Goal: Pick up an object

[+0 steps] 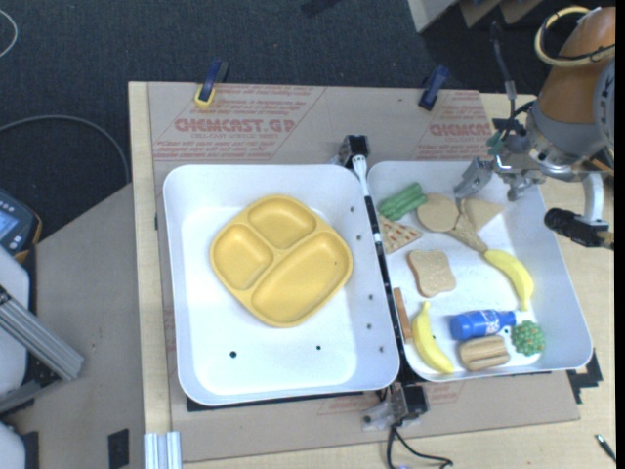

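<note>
Lowest in the right bin (566, 291), at about 6 o'clock: brown bread roll (483, 353), long axis running 9 to 3. Touching it just above, blue can (479, 322) lying on its side, same 9-to-3 axis, paler end pointing to 3 o'clock. At 3 o'clock of the roll, close beside it, small green cluster (528, 337). At 9 o'clock of the can, yellow banana (431, 338), long axis about 12 to 5. Second banana (513, 274) higher up, curved, running 10 to 5. Toast slice (431, 272) near the bin's middle, 9 o'clock side. Further up: waffle piece (395, 233), green pod (401, 201) pointing 8 to 2, round tan biscuit (438, 213), tan wedge (480, 211).

Above the wedge, at 12 o'clock of the bin, gripper (496, 182), spread wide, nothing seen between the two fingers.

Beside, at 9 o'clock, left bin (195, 360) with yellow divided plate (281, 259) in the middle. Blue clamps (433, 86) on the far edge of the board.
</note>
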Robot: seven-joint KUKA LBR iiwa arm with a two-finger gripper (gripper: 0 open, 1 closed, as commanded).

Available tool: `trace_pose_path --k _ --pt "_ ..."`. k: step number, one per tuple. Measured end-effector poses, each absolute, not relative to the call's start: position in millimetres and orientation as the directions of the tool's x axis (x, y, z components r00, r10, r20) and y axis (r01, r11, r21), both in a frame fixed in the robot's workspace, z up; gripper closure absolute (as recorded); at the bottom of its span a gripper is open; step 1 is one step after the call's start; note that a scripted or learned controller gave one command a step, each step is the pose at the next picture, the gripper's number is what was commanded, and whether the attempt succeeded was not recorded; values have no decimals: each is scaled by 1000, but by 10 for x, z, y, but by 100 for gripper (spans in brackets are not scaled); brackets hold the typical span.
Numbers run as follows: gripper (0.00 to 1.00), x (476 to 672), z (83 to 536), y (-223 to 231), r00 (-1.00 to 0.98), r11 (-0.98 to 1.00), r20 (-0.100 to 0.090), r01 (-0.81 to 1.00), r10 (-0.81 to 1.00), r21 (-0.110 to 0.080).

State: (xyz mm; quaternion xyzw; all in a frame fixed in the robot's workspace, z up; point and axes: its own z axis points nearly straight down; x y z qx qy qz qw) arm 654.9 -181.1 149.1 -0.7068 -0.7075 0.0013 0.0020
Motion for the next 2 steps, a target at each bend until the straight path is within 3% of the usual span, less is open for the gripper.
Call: trace_pose_path --k 2 --pt "0 6646 895 -1798 -3 3 -3 1000 1000 6"
